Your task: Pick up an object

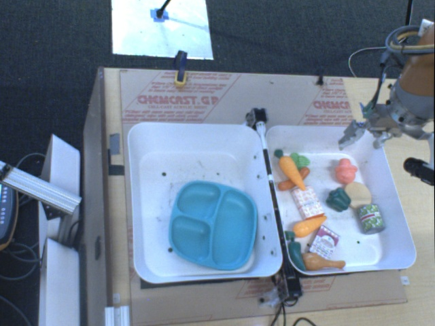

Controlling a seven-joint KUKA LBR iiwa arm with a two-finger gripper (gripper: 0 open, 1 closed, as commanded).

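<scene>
Right, camera view: my gripper (pixel 365 132) hangs over the far edge of the right bin (pixel 391 182), fingers spread and holding nothing. Below me sits a jumble of toy food. Nearest is the pink piece (pixel 346 171), just beside a dark green pepper (pixel 338 199) and a pale lump (pixel 358 193). The pink one looks like light, hard plastic, probably slick and rounded, so I'd close across its middle, where it's widest. A carrot (pixel 292 170) lies well apart near the divider, thin and stiff. The left bin (pixel 156 148) carries a blue divided plate (pixel 213 224).
</scene>
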